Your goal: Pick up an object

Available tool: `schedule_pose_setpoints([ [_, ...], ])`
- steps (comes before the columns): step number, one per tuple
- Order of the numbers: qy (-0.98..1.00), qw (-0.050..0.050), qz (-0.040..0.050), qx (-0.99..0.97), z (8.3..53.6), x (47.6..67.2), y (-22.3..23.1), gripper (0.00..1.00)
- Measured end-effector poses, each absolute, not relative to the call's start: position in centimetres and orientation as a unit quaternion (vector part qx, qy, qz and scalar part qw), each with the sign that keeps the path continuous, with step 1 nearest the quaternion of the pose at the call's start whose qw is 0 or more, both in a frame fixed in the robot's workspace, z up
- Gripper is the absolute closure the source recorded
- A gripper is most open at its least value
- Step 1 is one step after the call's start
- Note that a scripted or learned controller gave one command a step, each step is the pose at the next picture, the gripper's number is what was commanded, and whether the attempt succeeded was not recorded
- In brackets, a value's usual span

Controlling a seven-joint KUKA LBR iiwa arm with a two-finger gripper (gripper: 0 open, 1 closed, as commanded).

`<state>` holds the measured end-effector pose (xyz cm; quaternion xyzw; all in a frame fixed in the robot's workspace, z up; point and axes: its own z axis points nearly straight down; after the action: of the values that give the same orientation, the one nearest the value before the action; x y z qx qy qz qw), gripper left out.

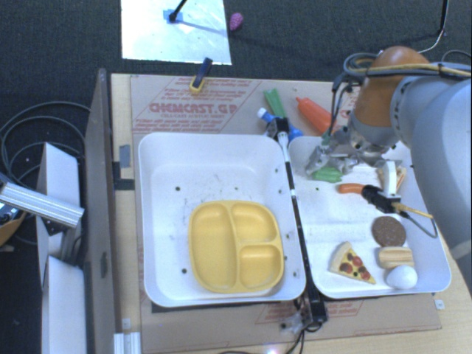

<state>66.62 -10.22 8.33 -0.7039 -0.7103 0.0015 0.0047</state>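
My gripper (330, 158) is down in the far left corner of the right bin (435, 271), right over a small green pod (324, 175), which it seems to touch. An orange sausage (350, 189) lies just in front of the pod. Further forward in this bin are a brown round cookie (388, 231), a pizza slice (351, 262), a tan bread roll (395, 256) and a white egg (402, 276). A pale, fries-like piece (391, 176) lies by the wrist. Nothing shows as lifted.
The left bin (162, 198) holds a yellow divided plate (236, 245). Behind the bins, on the cardboard, lie a green piece (273, 101), an orange carrot (313, 114) and a blue piece (267, 116). A black divider (291, 190) runs between the bins.
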Motion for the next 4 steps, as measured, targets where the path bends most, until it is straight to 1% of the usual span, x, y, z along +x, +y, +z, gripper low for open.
schedule_pose_setpoints([
  [1, -0.709, -0.001, -0.0007, -0.706, 9.1, 66.9, -10.7, 0.00],
  [2, -0.709, -0.001, -0.0012, -0.705, 9.9, 66.9, -9.8, 0.00],
  [3, -0.708, -0.002, -0.0044, -0.706, 9.0, 67.2, -12.4, 0.00],
  [4, -0.710, -0.001, -0.0010, -0.705, 8.5, 66.9, -9.3, 0.00],
])
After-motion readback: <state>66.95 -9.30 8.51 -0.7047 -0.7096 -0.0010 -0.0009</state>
